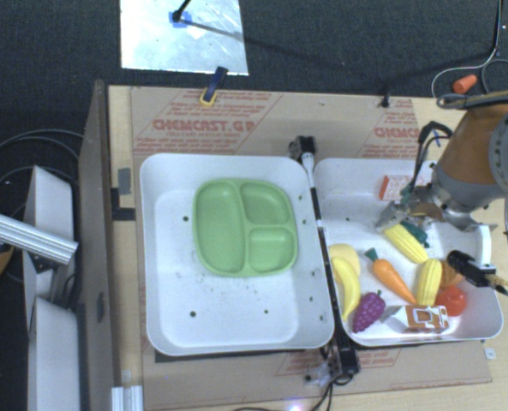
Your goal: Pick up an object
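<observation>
Though blurred, claw [405, 215] meets a corn cob [406, 242].

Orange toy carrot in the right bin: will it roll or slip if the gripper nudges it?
The orange plastic carrot looks smooth and glossy, so it may well slip. Its tapered round body would probably roll in a curve, not straight. It lies close between the yellow toy banana and yellow toy corn cob, so neighbours would likely stop it soon.

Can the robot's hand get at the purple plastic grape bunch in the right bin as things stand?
Probably yes. The purple plastic grape bunch lies uncovered near the front of the right white bin, with the yellow banana and orange carrot close beside it. The hand is above the same bin.
</observation>
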Controlling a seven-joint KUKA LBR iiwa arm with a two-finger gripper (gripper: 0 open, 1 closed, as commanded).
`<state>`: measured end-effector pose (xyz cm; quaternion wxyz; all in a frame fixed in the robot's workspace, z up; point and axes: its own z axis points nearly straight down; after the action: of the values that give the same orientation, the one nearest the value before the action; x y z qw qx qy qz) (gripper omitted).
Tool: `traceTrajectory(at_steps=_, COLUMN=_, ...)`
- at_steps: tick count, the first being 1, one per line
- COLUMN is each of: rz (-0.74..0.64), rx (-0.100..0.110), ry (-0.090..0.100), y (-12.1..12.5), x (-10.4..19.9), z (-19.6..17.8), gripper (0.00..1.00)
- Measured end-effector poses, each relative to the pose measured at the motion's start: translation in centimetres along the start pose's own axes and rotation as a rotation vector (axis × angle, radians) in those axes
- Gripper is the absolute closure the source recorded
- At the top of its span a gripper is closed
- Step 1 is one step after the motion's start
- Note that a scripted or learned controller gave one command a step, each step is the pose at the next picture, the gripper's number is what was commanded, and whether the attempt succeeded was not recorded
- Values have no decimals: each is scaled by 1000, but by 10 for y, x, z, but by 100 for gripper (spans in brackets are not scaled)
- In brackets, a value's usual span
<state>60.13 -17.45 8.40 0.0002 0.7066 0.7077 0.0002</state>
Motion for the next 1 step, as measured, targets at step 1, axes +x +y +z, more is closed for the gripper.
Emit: traceTrajectory(at_steps=1, rz=0, rx=-5, ry=-1, y=2, x=-1, z=-12, gripper=100)
